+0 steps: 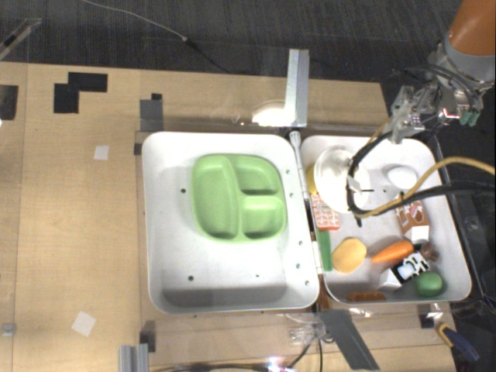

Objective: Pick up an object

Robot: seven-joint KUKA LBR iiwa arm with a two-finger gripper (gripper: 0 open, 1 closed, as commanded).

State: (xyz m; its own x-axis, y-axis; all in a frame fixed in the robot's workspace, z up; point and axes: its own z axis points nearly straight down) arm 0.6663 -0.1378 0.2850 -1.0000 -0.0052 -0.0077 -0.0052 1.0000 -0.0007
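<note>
The wooden bench [70,231] fills the left side. On it, the left bin [167,231] holds a green divided plate [236,196], lying flat near the middle. Just beside it, the right bin [457,273] holds a small carton [325,211], a yellow lemon [349,255], an orange carrot [392,251], a brown block [411,217], a black-and-white toy [411,268] and a green ball [428,284]. The gripper [408,113] hangs over the bin's far right corner, holding none of them; whether it is apart or together cannot be told.
</note>
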